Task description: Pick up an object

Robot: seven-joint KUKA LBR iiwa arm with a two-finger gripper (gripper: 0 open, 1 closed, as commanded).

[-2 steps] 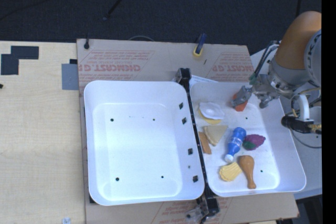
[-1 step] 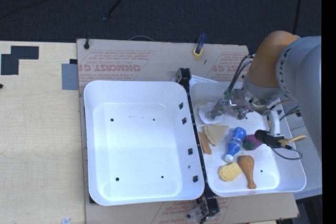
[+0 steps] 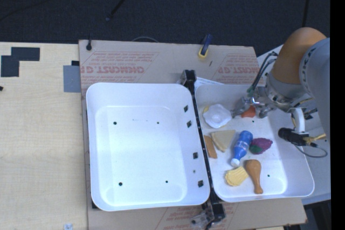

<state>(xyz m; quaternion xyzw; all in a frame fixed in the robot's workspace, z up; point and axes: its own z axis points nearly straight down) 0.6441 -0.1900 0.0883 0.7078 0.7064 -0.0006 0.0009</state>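
Orange object [image 3: 248, 112], small, sits in the right bin [image 3: 302, 180] near its upper wall, right at the pincer [image 3: 250, 105]. Pincer is down low over it, arm [image 3: 299, 62] coming in from the right w/ the orange band above the wrist. The tip looks to be touching or just beside the orange piece, but it's too small and cluttered to say if the piece is actually gripped, so no claim of a hold; whether the pincer is released or clenched, cannot tell.

Outward from there: white crumpled thing [image 3: 218, 115] just to the left, near the divider. Below it a tan wedge [image 3: 223, 140] and a thin brown strip [image 3: 209, 147]. Blue bottle w/ white cap [image 3: 241, 147] lies tilted mid-bin, purple item [image 3: 262, 145] just beside it. Lower down, a yellow ridged piece [image 3: 236, 176] and a drumstick-shaped toy [image 3: 254, 173], touching or nearly so.

All items are heaped in the right bin prob. because that's the pick source; left bin [image 3: 97, 116] beside it on the worktop [image 3: 38, 143] is likely the drop side.
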